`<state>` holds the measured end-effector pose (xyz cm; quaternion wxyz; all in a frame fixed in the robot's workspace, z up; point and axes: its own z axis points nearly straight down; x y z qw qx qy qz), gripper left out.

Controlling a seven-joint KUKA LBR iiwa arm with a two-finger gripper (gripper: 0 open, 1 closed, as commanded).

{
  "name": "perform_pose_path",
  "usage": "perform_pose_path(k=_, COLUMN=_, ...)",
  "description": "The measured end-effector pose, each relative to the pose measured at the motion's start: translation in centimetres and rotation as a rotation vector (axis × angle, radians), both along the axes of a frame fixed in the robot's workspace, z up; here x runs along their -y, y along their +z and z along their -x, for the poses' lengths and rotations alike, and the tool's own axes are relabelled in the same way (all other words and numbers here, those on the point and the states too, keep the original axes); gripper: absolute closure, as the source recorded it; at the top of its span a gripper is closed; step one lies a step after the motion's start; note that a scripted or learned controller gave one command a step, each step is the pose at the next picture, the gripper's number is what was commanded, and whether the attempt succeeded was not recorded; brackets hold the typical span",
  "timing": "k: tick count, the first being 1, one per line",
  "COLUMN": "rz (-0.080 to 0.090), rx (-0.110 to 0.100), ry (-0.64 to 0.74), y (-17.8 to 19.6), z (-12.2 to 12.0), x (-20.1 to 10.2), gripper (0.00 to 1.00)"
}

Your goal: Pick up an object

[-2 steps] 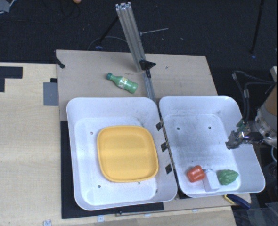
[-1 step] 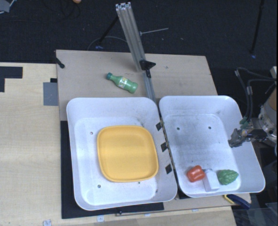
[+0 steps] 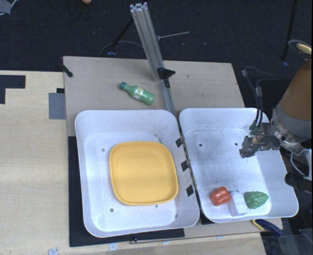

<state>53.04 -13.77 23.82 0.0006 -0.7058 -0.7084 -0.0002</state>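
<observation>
My gripper hangs over the right bin, nothing between its narrow-set fingers, with the red pepper and green pepper lying nearer the front rim.

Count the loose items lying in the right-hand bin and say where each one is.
2. A red pepper lies near the right bin's front edge, and a green vegetable lies just right of it. The gripper may hide something.

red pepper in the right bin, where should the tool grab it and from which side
Grip the red pepper across its rounded body, coming straight down from above. It lies low on the right bin floor with a white object touching one side and the green object beyond it.
</observation>
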Motion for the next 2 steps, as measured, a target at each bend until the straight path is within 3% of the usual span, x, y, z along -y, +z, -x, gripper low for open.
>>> perform_pose_path(k=2, rz=0.000, rx=-0.001, ry=-0.001, y=-0.2, z=-3.3, x=-9.6, gripper=1.00)
